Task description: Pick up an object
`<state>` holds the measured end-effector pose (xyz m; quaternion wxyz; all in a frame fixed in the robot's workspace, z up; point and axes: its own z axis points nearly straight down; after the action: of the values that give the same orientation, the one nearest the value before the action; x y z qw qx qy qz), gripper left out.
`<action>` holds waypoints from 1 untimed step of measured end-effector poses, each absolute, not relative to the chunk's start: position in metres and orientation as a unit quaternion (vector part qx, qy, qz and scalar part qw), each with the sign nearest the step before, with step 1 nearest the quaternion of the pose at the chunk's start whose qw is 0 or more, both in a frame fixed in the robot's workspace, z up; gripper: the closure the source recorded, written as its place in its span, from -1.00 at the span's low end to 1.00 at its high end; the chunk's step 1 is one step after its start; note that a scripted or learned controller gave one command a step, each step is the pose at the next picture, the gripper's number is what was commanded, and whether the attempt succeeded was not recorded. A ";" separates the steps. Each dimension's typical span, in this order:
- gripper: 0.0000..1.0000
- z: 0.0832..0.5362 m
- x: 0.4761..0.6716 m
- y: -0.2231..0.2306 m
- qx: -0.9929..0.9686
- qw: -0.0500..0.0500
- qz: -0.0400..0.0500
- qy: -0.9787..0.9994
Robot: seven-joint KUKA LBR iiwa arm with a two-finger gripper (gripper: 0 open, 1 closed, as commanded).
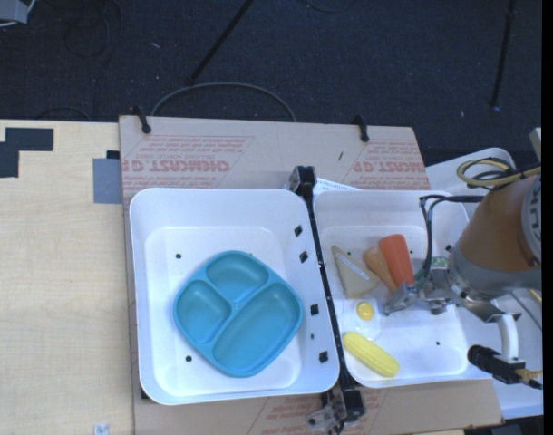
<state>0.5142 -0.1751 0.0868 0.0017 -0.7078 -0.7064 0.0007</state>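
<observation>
In the right bin (440, 356) lie an orange carrot-shaped piece (396, 255), a tan wedge-shaped piece (354, 275), a small fried-egg toy (364, 312) and a yellow corn cob (371, 353). My gripper (399, 299) hangs low in this bin, just below the carrot's near end and right of the egg. The grey arm with its orange band (494, 229) reaches in from the right. Nothing can be seen held by the gripper.
A blue divided plate (237, 313) lies in the left bin (159, 243). A black divider rail (315, 279) runs between the bins. Cables (489, 169) and a black fitting (494, 362) sit by the right bin's outer edge.
</observation>
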 end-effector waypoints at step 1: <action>1.00 0.098 0.514 -0.176 -0.709 0.002 0.000 -0.705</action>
<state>0.5144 -0.1762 0.0983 0.0015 -0.7092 -0.7050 0.0004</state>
